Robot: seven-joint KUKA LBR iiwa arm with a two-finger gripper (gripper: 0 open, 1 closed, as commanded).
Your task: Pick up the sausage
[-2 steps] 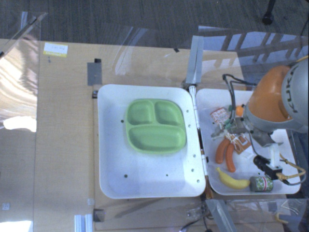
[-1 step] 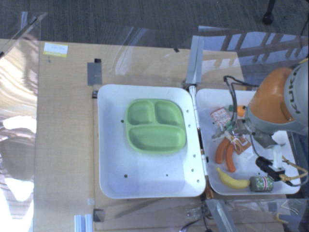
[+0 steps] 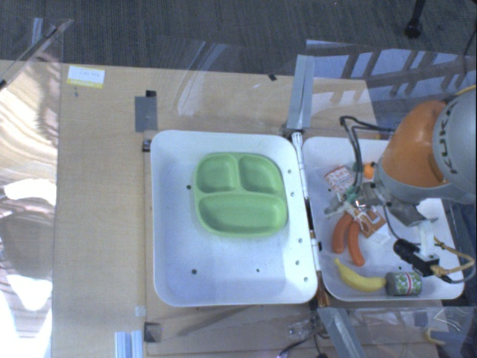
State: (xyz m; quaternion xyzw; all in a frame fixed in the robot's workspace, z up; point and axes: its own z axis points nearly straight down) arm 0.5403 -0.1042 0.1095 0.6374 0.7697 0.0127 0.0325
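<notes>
The sausage (image 3: 347, 239) is a pair of orange-red links lying side by side in the right bin (image 3: 320, 155), near its left wall. My gripper (image 3: 357, 203) hangs low over the upper ends of the links, at or just above them. The grey wrist and orange band behind it cover the bin's right half. Nothing shows as lifted off the bin floor.
A yellow banana (image 3: 358, 277) and a small green can (image 3: 403, 283) lie in front of the sausage. A red-and-white packet (image 3: 339, 177) and a small orange piece (image 3: 368, 171) lie behind the gripper. The left bin (image 3: 223, 274) holds a green divided plate (image 3: 240, 195).
</notes>
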